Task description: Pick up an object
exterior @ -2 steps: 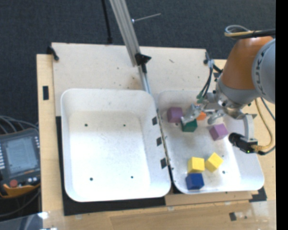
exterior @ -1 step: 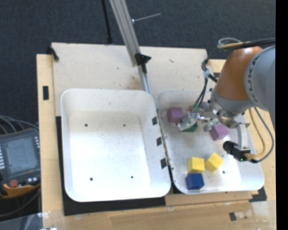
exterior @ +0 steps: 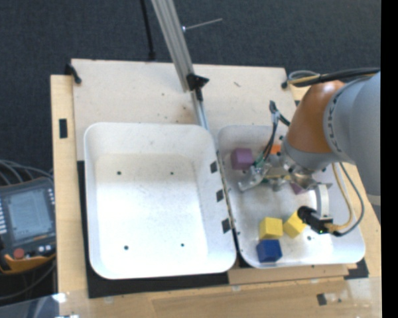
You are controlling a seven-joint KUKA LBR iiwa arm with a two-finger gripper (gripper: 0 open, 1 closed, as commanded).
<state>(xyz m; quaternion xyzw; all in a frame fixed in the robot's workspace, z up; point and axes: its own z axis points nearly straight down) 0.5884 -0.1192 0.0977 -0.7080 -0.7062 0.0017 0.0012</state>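
Blue cube sat nearest; we saw gripper reaching beside purple block, grip state unclear, closing needed next.

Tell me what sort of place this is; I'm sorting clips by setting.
Probably a robotics lab. An arm reaches over two white bins holding toy blocks, on a bench with a teach pendant beside it.

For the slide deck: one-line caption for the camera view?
Gripper low in right bin beside purple block; yellow blocks and blue block nearby.
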